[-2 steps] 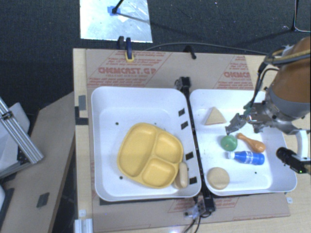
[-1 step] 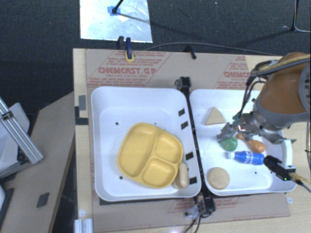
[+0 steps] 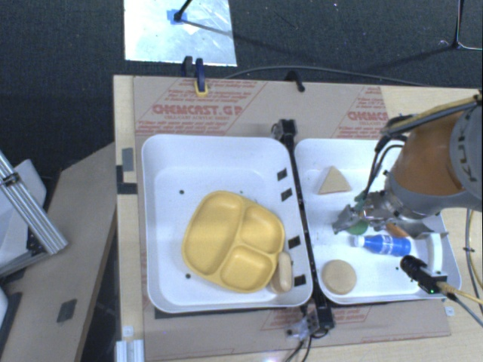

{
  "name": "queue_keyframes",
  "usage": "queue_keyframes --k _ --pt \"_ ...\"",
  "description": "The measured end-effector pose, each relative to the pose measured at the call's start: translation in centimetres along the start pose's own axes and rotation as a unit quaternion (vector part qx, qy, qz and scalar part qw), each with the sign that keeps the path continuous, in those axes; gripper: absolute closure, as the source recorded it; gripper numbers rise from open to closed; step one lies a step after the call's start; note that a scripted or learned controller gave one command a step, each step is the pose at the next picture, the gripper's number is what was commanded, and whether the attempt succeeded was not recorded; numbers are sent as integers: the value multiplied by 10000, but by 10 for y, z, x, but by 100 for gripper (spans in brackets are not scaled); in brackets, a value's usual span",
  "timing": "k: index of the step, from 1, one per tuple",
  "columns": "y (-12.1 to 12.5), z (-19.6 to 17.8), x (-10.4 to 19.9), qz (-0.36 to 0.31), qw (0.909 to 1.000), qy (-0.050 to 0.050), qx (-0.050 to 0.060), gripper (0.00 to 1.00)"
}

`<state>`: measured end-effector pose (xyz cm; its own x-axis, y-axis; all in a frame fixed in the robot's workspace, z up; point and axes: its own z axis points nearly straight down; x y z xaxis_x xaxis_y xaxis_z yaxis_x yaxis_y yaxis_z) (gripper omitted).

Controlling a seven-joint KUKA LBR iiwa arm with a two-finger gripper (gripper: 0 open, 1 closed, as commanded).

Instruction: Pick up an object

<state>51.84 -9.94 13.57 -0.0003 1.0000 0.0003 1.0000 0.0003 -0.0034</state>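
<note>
Down in the right shallow white bin (image 3: 326, 151), the grey arm with its orange band (image 3: 429, 161) reaches in from the right, and its gripper (image 3: 355, 219) sits low near the bin's middle. Whether the fingers are apart or together cannot be told from this slant. Just beside the gripper lies a blue and white tube (image 3: 382, 243), with something small and green (image 3: 358, 228) touching the gripper's tip. A tan wedge-shaped piece (image 3: 333, 180) lies toward the far side, and a round tan disc (image 3: 339, 276) near the front edge. The left white bin (image 3: 162, 164) holds a yellow divided plastic tray (image 3: 232, 240), with a small beige oval piece (image 3: 283, 272) against its front corner.
</note>
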Motion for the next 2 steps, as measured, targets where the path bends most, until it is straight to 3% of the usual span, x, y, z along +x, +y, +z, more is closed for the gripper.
queue_keyframes --k 1,2 --pt "0 52 0 -5 10000 4 -6 0" --pt "1 39 0 -6 10000 -2 -27 100"
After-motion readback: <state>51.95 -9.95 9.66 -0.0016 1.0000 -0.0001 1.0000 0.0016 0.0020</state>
